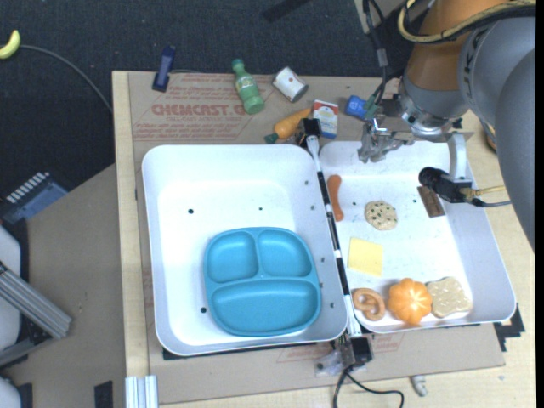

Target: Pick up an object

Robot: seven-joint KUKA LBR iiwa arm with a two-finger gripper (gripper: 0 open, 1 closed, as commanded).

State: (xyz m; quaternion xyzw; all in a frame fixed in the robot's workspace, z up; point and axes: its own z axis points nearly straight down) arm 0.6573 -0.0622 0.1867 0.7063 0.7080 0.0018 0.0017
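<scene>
The arm (476, 49) comes in from the upper right, the big grey link and orange band bulging over the far right corner, wrist bent down so the gripper (374, 147) hangs at the far edge of the right bin (493, 262). It's pointing pretty much straight down, tips just above or at the bin floor, and nothing is between them that I can make out. Open or closed, honestly can't tell at this angle.

Biggest thing on the bench is the left bin (170, 228), off to the gripper's left and nearer the camera, with a blue divided plate (262, 280) lying in it.

In the right bin, all on the near side of the gripper: orange fruit (408, 301) and a cracker-ish piece (448, 296) well apart from it at the near edge, pretzel (369, 303) beside those, yellow cheese slice (366, 257) in between, cookie (381, 214) fairly near, and a thin hot dog (335, 195) just left of it and a bit nearer.
</scene>
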